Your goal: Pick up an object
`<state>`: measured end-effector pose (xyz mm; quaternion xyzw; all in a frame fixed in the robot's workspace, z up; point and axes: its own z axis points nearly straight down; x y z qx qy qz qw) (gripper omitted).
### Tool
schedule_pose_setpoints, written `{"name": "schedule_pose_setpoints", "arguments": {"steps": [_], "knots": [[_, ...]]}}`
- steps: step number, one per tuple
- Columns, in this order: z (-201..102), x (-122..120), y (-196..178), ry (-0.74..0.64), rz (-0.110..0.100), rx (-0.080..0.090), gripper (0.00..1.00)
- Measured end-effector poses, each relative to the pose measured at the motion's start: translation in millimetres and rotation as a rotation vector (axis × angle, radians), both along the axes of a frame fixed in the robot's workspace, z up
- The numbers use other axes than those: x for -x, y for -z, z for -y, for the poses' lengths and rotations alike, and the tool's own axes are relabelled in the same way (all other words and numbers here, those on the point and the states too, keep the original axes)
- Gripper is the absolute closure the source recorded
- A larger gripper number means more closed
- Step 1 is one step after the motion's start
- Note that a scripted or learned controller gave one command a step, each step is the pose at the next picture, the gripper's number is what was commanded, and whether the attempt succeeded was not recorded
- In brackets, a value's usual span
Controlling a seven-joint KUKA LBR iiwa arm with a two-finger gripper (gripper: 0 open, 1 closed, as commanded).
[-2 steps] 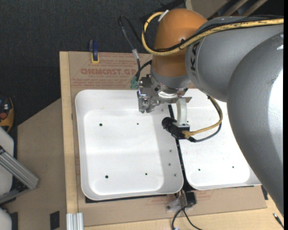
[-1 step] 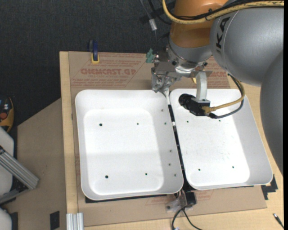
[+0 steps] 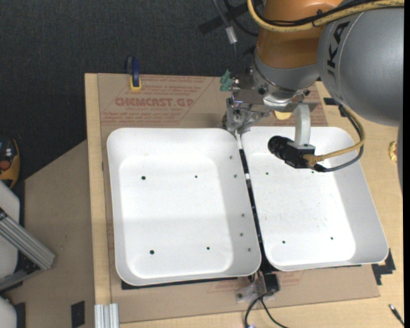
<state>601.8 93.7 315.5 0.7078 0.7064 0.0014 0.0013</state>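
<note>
**Operator:** Walk me across the bench, starting at the left.

**Spotter:** At your far left, an aluminium rail (image 3: 27, 242) lies off the bench on the dark floor. Next you have the brown board (image 3: 96, 256) under both bins. Red lettering runs along its far strip, and a blue clamp (image 3: 133, 72) grips its far left corner.

**Operator:** And the bins?

**Spotter:** The left bin (image 3: 173, 211) sits square on the board, and you can count four small dark dots on its white floor. Its right rim touches the right bin (image 3: 307, 218) along a dark seam. The right bin's floor carries similar dots and a faint speckling.

**Operator:** Where is the gripper?

**Spotter:** Your gripper (image 3: 238, 120) hangs at the far end of that seam, over the back rims where the two bins meet. From this slanted view I cannot tell you whether it is spread or closed, and nothing shows pinched in it. Just to its right, a black device (image 3: 286, 151) on a pale bracket hangs over the right bin's far part, with a yellowish cable (image 3: 343, 154) looping off it.

**Operator:** The object?

**Spotter:** I cannot tell you where the object lies. Above the gripper you see the orange band (image 3: 288, 19), and the grey arm (image 3: 378, 57) fills your upper right corner
</note>
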Motion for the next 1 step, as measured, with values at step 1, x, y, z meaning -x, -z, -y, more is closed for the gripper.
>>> {"name": "schedule_pose_setpoints", "arguments": {"steps": [1], "knots": [[-2.7,36.4,-28.4,-0.003,-0.004,-0.001,1.0]]}}
